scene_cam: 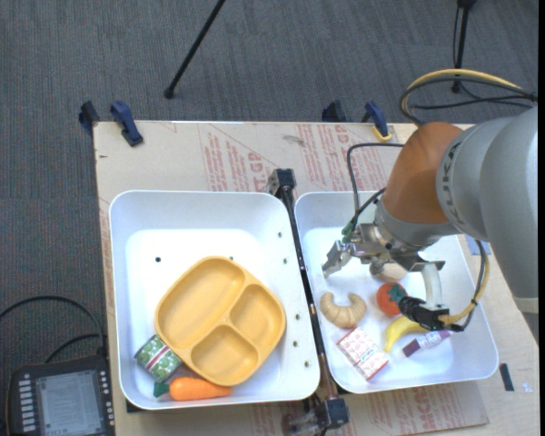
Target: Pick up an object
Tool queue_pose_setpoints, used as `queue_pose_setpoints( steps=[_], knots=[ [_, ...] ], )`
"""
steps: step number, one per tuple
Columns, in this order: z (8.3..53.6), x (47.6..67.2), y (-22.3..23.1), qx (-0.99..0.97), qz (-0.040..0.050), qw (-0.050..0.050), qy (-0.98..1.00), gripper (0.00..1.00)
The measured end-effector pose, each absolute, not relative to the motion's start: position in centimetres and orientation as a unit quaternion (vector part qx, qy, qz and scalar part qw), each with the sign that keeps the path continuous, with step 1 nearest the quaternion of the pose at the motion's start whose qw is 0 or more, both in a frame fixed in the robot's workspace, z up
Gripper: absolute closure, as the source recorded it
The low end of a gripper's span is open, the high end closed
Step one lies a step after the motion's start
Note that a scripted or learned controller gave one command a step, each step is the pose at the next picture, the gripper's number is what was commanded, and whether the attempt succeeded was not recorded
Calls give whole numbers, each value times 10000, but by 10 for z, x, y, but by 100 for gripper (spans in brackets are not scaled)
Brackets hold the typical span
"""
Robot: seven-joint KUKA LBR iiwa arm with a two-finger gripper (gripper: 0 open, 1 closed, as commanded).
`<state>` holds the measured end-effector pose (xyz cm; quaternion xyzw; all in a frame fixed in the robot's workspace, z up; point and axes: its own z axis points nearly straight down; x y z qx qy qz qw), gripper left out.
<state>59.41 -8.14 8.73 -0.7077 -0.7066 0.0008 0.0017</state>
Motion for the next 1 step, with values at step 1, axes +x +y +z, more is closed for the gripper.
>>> queue_pose_setpoints(
  steps=[1],
  knots=[
    [97, 595, -81, -7089, 4, 21, -7053, 100]
  ],
)
